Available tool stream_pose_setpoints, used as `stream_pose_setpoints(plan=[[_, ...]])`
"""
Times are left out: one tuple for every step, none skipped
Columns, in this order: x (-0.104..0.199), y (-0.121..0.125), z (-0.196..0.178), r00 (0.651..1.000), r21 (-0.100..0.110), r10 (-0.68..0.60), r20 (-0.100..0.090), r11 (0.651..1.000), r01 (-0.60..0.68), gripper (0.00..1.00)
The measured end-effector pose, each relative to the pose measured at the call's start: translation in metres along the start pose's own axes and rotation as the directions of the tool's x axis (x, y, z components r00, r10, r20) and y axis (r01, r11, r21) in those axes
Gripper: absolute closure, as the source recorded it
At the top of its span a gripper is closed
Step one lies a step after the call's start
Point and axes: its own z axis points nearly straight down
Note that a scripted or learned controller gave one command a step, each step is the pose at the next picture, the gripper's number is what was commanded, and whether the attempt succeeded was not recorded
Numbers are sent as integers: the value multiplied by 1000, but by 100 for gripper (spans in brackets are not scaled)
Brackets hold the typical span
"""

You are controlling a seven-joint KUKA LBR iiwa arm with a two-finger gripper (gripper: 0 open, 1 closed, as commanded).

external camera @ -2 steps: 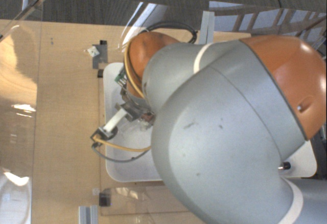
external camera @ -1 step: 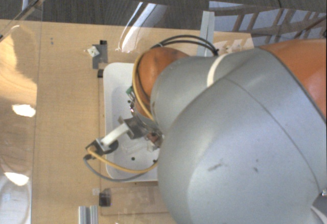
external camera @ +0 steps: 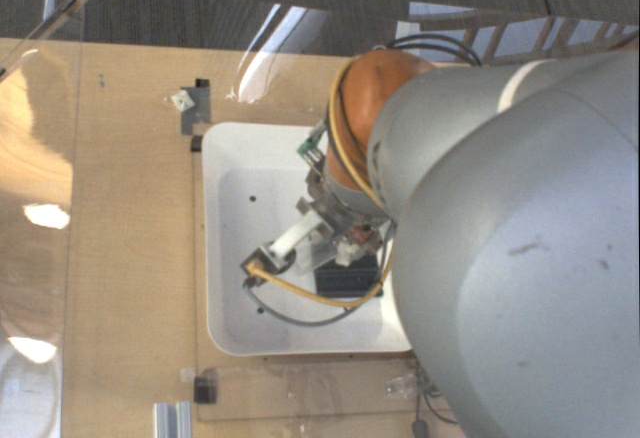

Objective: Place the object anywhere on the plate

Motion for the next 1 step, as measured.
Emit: stream_pose_setpoints(plan=[[92, -14, 106, 996, 2, 93, -10, 996, -93, 100]])
